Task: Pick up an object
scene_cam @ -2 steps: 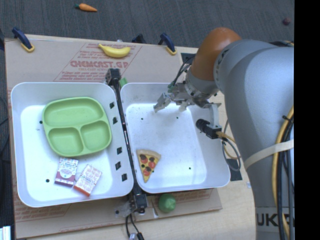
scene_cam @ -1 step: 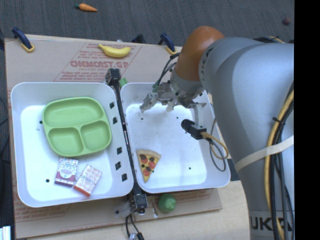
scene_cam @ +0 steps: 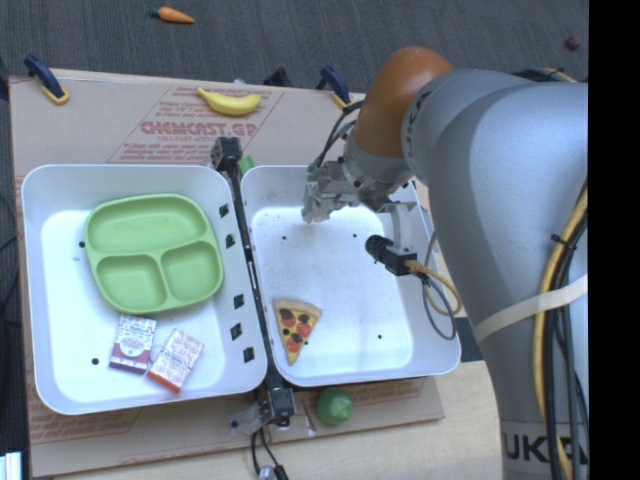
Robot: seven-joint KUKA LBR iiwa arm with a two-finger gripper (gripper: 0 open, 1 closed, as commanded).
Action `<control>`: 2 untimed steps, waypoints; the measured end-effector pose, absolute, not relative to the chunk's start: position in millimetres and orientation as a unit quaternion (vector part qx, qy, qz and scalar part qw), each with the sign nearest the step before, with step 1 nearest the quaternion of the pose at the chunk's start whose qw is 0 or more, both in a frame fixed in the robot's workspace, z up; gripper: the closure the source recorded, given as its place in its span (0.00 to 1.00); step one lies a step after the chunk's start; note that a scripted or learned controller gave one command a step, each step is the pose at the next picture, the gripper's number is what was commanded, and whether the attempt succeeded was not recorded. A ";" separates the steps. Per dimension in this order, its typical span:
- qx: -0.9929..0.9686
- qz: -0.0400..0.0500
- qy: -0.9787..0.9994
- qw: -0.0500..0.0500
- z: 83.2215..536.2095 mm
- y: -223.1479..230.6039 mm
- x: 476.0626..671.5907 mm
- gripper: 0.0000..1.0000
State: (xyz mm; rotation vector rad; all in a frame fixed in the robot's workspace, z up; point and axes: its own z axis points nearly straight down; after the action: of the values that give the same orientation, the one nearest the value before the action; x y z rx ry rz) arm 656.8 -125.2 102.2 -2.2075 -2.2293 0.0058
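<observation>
A toy pizza slice [scene_cam: 294,328] lies near the front of the right bin [scene_cam: 420,353]. In the left bin [scene_cam: 45,268] sit a green divided plate [scene_cam: 153,249] and two small snack packets [scene_cam: 133,344] [scene_cam: 176,359]. My gripper [scene_cam: 316,208] hangs over the back of the right bin, well behind the pizza slice and nothing is seen between its fingers. The grey arm with its orange band [scene_cam: 400,93] covers the right bin's back right corner.
A yellow toy banana [scene_cam: 230,99] lies on the cardboard behind the bins. A green ball [scene_cam: 335,405] rests in front of the right bin. A small orange carrot [scene_cam: 174,14] lies on the floor far back. Clamps [scene_cam: 45,78] hold the cardboard's edge.
</observation>
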 end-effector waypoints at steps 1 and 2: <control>-0.703 0.002 -0.711 0.003 112.6 -124.9 657.1 1.00; -0.703 0.002 -0.711 0.003 112.5 -124.9 657.1 0.00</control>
State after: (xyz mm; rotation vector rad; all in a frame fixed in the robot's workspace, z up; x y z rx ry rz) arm 657.1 -124.9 112.5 -2.2045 -2.2308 0.0061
